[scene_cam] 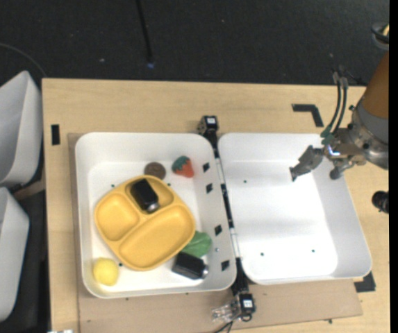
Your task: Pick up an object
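My gripper (317, 171) hangs over the upper right part of the right bin (289, 255); its two fingers are spread open with nothing between them. The left bin (87, 158) holds every object. A yellow divided plate (143, 229) lies there with a black block (144, 194) in its top compartment. Behind the plate sit a brown round piece (155, 169) and a red strawberry (182, 165). At the plate's lower right, a green item (201, 241) is partly tucked under its rim, with a second black block (189, 266) beside it. A yellow ball (105, 272) rests in the near left corner.
The two bins meet at a clipped seam (224, 207) down the middle. White housings (4, 137) stand off the bench's left side. Black corner brackets (308, 112) mark the wooden bench around the bins.
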Available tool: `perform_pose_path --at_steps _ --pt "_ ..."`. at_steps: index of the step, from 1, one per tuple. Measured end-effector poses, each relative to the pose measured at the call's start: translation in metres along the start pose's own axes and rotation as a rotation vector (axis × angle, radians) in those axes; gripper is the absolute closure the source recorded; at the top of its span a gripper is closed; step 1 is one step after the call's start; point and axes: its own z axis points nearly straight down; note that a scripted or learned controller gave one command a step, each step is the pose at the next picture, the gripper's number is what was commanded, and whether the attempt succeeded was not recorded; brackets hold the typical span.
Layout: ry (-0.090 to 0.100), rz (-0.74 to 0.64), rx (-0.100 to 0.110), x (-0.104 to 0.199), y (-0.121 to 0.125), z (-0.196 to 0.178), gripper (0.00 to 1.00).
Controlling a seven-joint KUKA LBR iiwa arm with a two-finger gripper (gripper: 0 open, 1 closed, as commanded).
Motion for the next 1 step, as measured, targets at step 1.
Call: perform_pose_path --at_steps 1 --pt "-0.002 -0.003 -0.012 0.0004 0.0019 -0.0064 0.00"
